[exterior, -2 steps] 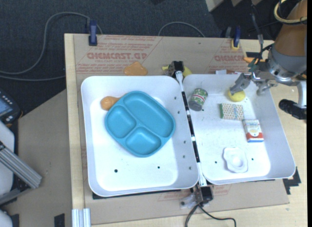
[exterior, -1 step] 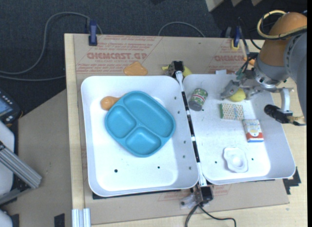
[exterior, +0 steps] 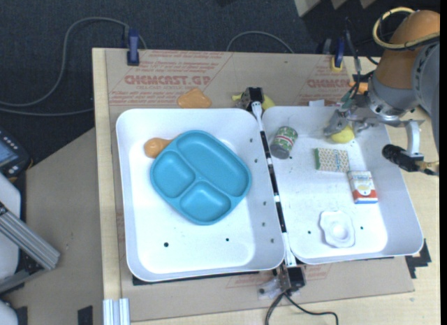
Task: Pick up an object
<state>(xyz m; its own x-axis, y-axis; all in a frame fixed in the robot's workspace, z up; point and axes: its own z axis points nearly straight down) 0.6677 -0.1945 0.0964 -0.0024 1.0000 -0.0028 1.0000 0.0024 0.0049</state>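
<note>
Gripper [exterior: 343,122] lowered over a small yellow object [exterior: 341,135] at the right bin's [exterior: 391,247] one o'clock corner.

The yellow object is seen as a small, rounded, bright lemon-coloured lump, partly hidden under the grey wrist; whether it is being gripped cannot be told. Around it, a green can [exterior: 283,141] is found at ten o'clock of the bin, a patterned packet [exterior: 331,159] near the centre, a red-and-white carton [exterior: 362,186] at three o'clock, a white cup [exterior: 338,229] at six. In the left bin [exterior: 140,247] a blue divided tray [exterior: 200,176] is laid, an orange piece [exterior: 154,147] touching its ten o'clock edge.
</note>
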